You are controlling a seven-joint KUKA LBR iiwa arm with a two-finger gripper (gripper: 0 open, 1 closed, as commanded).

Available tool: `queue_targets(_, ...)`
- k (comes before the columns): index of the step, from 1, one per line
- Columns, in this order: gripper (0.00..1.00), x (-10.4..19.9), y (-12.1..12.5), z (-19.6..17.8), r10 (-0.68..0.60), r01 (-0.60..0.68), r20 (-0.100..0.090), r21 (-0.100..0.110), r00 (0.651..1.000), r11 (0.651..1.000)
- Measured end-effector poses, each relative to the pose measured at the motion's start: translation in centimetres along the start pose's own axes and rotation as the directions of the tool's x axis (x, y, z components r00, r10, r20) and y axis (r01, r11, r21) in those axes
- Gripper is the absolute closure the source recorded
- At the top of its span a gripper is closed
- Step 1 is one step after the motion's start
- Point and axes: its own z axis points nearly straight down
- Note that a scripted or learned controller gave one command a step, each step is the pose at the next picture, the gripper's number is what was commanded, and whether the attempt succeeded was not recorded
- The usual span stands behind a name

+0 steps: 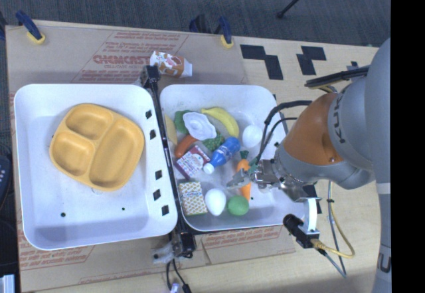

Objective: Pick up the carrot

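Hand sits low in the right bin, fingers closed around the carrot

Arm reaches in over the right bin; wrist bent low, gripper just above its floor.

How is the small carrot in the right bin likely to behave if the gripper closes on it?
The carrot looks like small, smooth toy food, so probably stiff and light. Its tapered shape may let it slip out of a pinch. It lies close beside the green ball and near the gripper, so a nudge could shift or roll its neighbours within the right bin.
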Motion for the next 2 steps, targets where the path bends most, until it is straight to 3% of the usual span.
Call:
queue_targets(1,1.00,0.1,0.0,-1.0,-0.004,0.004,-0.001,0.001,1.000,1.000)
queue_targets(2,1.00,9.1,7.5,-6.2,0.072,-0.072,-0.002,0.001,0.997,0.997)
